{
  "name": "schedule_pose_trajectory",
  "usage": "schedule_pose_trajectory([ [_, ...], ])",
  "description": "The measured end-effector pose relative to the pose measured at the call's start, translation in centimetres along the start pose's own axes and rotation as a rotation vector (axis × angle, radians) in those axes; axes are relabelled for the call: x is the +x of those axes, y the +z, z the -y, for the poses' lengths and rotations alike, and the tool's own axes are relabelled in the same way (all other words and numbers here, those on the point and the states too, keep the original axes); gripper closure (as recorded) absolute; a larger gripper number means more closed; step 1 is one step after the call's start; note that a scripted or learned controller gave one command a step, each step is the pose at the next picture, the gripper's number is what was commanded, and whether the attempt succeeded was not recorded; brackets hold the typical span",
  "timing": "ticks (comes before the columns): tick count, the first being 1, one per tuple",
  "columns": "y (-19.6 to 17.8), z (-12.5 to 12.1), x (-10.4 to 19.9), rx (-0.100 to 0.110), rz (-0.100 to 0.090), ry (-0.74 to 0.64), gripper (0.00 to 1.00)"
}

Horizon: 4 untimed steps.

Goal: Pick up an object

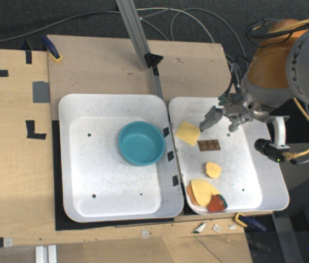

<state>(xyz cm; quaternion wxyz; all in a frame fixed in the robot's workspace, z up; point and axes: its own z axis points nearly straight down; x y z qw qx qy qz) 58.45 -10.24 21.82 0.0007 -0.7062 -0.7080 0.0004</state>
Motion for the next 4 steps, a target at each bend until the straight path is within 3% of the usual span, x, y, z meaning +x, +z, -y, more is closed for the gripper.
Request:
schedule_pose_trajectory([
  [1, 0.0, 0.0, 0.0, 0.0, 0.0, 0.0, 0.0],
  [3, 10.4, 0.0, -0.2, 0.005, 0.0, 0.001, 0.0],
  [4, 12.5, -0.3, -0.4, -0.008, 0.007, 0.002, 0.0],
])
